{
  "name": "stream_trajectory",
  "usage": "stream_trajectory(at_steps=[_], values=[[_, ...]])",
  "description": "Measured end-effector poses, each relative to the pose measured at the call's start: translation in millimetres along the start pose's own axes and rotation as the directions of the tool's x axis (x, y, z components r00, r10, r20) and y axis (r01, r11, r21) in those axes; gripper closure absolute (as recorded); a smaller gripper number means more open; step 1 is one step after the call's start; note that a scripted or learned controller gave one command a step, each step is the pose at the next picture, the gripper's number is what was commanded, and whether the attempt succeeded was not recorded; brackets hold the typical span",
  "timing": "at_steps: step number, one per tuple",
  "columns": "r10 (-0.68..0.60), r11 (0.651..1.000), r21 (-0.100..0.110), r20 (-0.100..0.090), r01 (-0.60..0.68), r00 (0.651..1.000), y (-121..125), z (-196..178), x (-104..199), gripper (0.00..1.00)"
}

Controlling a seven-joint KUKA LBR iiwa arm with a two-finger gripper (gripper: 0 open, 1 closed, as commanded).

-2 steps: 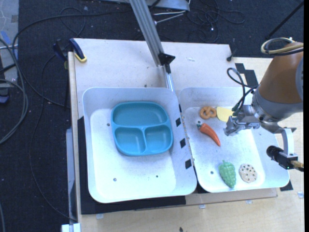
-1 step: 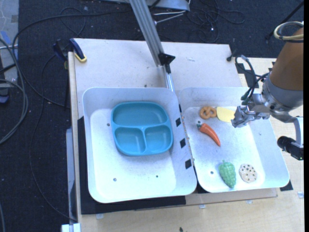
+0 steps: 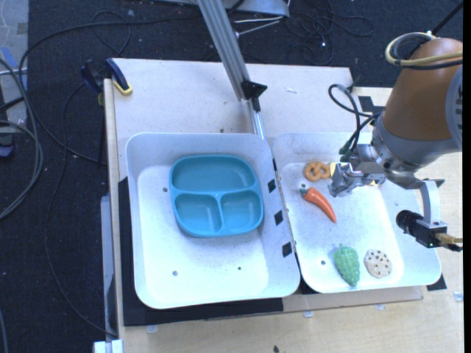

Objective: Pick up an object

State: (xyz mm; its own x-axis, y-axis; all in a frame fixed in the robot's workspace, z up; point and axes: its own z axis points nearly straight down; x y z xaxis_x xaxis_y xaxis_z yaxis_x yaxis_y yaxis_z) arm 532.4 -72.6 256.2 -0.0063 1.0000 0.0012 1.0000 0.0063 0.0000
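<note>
A robotics lab: a pale wooden bench (image 3: 191, 98) stands on dark carpet strewn with loose black cables (image 3: 55, 134), an angled aluminium camera mast (image 3: 224, 39) rises over two shallow white plastic bins (image 3: 147, 271), and a grey-and-orange industrial robot arm (image 3: 423, 101) reaches in from the right.

The arm (image 3: 421, 105) is extended in from the right of the camera view, its orange band turned upward above the grey wrist. The gripper (image 3: 346, 182) is pointed down and toward the left, carried low, with dark cables looped along the wrist.
</note>
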Motion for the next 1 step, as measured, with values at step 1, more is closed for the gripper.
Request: stream_trajectory(at_steps=[1], values=[[0.002, 1.000, 0.000, 0.001, -0.002, 1.000, 6.0, 8.3, 57.1, 1.00]])
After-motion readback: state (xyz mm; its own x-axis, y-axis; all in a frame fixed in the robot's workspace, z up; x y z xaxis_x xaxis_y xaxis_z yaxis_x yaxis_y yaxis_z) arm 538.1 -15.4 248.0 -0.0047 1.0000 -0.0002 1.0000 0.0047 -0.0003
